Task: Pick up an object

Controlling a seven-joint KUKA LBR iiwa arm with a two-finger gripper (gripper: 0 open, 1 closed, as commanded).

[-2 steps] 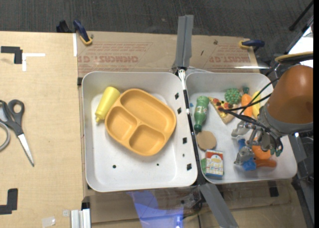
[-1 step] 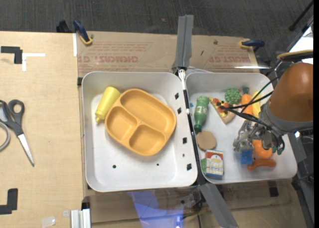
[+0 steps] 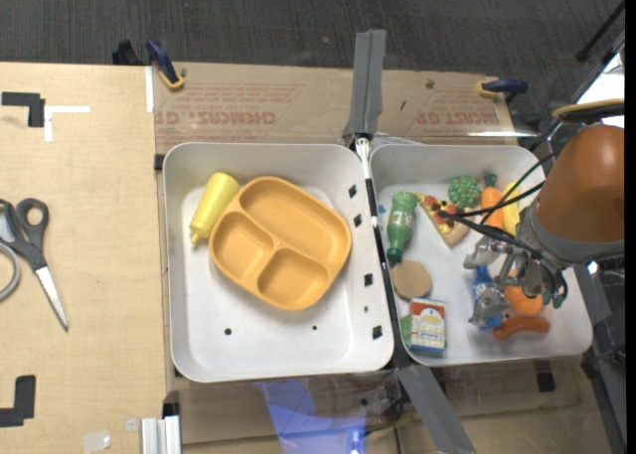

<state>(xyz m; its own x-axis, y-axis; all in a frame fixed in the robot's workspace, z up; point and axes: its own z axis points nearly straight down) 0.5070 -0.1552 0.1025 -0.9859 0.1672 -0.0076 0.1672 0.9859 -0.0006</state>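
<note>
Yellow bottle [image 3: 213, 205] beside orange divided tray [image 3: 279, 241] in left bin [image 3: 189, 343]; end effector [image 3: 507, 288] low among toys in right bin [image 3: 556, 338].

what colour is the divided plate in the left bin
Orange-yellow all over, the divided plate shows best in the camera view.

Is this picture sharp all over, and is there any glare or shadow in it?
Camera view: mostly sharp and evenly lit; the yellow tray casts a soft shadow on the left bin; the tool and clutter beneath look smeared; a bluish reflection glows at the bottom edge.
</note>
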